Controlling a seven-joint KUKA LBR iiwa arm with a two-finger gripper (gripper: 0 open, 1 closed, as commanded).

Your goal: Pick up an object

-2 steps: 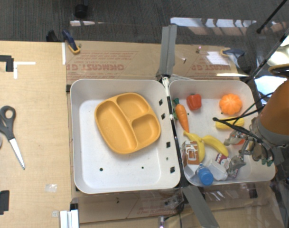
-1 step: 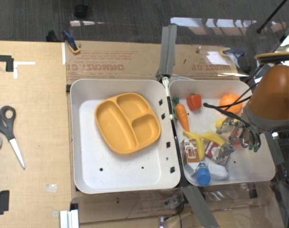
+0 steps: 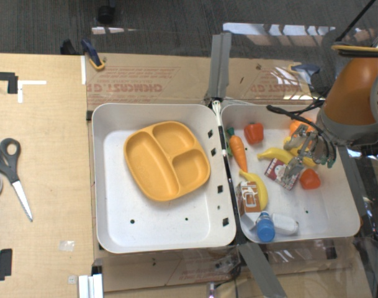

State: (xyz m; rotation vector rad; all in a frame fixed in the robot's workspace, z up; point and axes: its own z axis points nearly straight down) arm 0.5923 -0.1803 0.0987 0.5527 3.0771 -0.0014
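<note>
Where the arm (image 3: pixel 356 92) reaches in from the right, its tool (image 3: pixel 298 160) sits low over the right bin (image 3: pixel 347 219), amid the cluster of toy food. Tool state: cannot tell; the metal parts overlap the items beneath, and no item is clearly seen between them.

Right bin contents, ref. to tool:
- Yellow banana (image 3: pixel 277 154): just left of the tool, lying roughly level, its right end touching or passing under the tool.
- Red/white packet (image 3: pixel 277 170): directly below-left of the tool, partly covered by it.
- Orange-red round fruit (image 3: pixel 310 179): just right of and below the tool tip, close beside it.
- Orange item (image 3: pixel 295 128): above the tool, partly hidden by the wrist and a black cable.
- Red pepper (image 3: pixel 254 133): up and to the left, apart from the tool.
- Carrot (image 3: pixel 238 152): near the bin's left wall, pointing down, well left of the tool.
- Second banana (image 3: pixel 257 188): lower left, resting on a brown packet (image 3: pixel 247 199).
- Blue-capped white bottle (image 3: pixel 274 226): on its side by the front wall, well below the tool.

Left bin (image 3: pixel 108 185): holds one orange divided plate (image 3: pixel 167 160) w/ three compartments, approx. centred, well apart from the tool.

Surface (image 3: pixel 36 166) left of the bins: scissors (image 3: pixel 13 172) w/ grey handles, plus black corner markers. Cardboard (image 3: pixel 151 79) lies behind the bins.
</note>
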